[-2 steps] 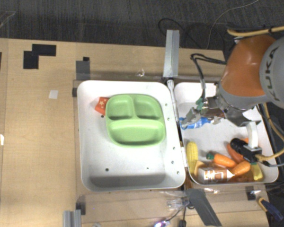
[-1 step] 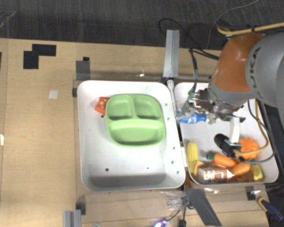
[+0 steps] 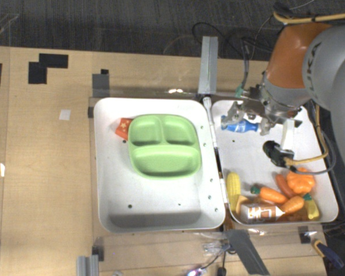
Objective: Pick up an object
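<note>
Pincer (image 3: 259, 115) over right bin (image 3: 329, 209), 12 o'clock end, touching or just above blue-white object (image 3: 240, 126). Open or closed: cannot tell, wrist blocks view. Risk: off-centre closure nudges it toward bin wall, lift comes up empty. Toy veg cluster (image 3: 282, 197) at 6 o'clock.

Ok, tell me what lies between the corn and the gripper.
In the camera view, bare white bin floor separates the corn from the gripper; nothing lies between.

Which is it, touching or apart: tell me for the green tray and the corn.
Apart. The camera view shows the green tray in the left bin, the corn in the right bin, with both bin walls between.
</note>
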You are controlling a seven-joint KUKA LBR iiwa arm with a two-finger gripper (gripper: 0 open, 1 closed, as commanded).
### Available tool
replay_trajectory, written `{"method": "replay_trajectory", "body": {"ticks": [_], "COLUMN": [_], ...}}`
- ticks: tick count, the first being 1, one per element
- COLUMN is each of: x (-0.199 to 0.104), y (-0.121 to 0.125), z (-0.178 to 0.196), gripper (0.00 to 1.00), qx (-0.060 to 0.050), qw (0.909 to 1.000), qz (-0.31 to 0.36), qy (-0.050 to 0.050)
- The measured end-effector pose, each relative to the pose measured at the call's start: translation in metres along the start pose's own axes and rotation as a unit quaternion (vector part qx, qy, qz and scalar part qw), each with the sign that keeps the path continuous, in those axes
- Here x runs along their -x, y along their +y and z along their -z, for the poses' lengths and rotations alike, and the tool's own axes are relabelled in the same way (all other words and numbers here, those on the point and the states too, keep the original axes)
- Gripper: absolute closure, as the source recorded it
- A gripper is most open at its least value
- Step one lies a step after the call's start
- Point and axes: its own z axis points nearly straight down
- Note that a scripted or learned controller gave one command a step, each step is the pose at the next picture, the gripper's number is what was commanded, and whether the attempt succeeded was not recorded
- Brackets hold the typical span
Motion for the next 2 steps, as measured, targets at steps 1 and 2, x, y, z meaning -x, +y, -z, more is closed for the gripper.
{"method": "replay_trajectory", "body": {"ticks": [1, 2], "x": [-0.011, 0.016], "y": [0.001, 0.000], "z": [-0.017, -0.032], "gripper": [1.00, 1.00], "qx": [-0.001, -0.001], "qw": [0.9999, 0.9991], "qz": [-0.010, -0.043], "qy": [0.000, 0.000]}}
